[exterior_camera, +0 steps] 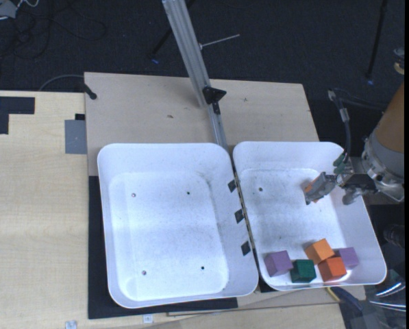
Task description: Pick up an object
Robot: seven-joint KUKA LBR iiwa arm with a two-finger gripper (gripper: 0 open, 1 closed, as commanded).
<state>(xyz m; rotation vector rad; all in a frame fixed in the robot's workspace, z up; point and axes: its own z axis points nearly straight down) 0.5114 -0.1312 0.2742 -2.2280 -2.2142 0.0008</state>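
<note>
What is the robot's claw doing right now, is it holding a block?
Gripper: over the right bin, too blurry to tell whether it holds anything. The blocks lie in the bin's near corner.

I saw my arm (388,149), grey with an orange band, ending in a dark metal gripper (325,184).

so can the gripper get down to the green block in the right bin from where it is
Probably yes. The green block lies near the right bin's front edge, its top uncovered, though purple and orange blocks sit close on either side. The gripper hangs farther back, with bare bin floor between.
</note>
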